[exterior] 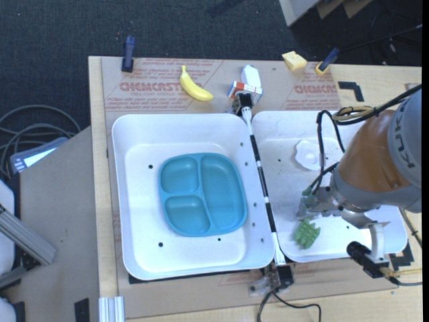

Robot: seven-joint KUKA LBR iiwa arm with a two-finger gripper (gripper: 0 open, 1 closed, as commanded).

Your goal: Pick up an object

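Note:
A small green knobbly object [307, 233] lies near the front left of the right bin [281, 129]. My gripper [310, 204] hangs just above and behind it, low in the bin, under the grey wrist and the orange band [365, 156]. A flat white object [307, 155] rests farther back in the same bin. I see nothing held in the gripper.
The left bin [127, 139] holds a blue divided plate [202, 193]. Behind the bins on the bench lie a yellow banana [194, 86], a small white and red item [247, 84], a yellow block [293, 61] and two blue clamps [128, 52]. Cables run at the front edge.

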